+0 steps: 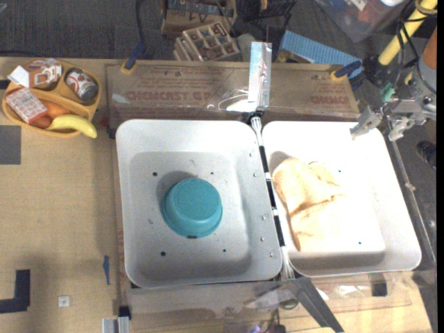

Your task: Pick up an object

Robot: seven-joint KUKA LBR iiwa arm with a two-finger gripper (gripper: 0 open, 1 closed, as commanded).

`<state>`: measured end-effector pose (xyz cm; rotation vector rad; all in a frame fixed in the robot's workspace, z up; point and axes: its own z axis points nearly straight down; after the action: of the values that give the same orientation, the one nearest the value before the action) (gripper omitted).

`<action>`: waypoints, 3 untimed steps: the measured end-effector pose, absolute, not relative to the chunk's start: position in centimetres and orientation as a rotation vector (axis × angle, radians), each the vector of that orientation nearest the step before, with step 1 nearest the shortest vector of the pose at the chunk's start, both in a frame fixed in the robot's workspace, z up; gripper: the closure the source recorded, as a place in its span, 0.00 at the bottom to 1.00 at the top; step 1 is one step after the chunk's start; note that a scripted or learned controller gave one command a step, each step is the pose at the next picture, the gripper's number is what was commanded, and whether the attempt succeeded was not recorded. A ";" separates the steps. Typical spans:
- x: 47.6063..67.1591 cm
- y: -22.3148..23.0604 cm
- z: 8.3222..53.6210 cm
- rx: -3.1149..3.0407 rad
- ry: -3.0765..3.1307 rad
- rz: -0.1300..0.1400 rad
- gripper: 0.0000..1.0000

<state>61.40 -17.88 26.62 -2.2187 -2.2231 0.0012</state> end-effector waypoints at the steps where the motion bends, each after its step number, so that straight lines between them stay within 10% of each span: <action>1: 59.0 -16.9 9.4 -2.184 -2.260 -0.001 0.00; 2: 58.7 -13.1 8.9 -2.040 -2.398 -0.007 0.00; 3: 58.8 -13.2 9.8 -2.045 -2.396 -0.011 1.00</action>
<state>58.78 -13.22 9.84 -2.0451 -2.3959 -0.0109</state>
